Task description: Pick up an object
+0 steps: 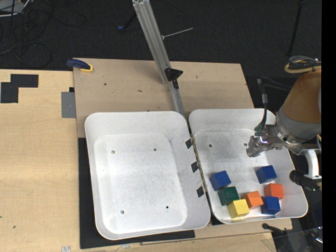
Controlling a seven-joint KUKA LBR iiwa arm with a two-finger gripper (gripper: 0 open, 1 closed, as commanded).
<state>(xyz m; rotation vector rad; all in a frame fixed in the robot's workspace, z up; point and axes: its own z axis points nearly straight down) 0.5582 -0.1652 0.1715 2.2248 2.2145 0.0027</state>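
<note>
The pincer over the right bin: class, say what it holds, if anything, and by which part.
Nothing shows in the pincer. It hangs over a bare patch of the right bin, apart from the coloured blocks; the nearest, a blue block, lies below it in the view.

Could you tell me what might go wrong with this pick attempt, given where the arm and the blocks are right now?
1. The pincer hangs over bare floor of the right bin, apart from every block; closing here would probably catch nothing.
2. The orange block, red block, a blue block and the yellow block sit packed together, so a descent there may jam or push neighbours.
3. That cluster lies near the bin's front wall, which could obstruct a finger.
</note>
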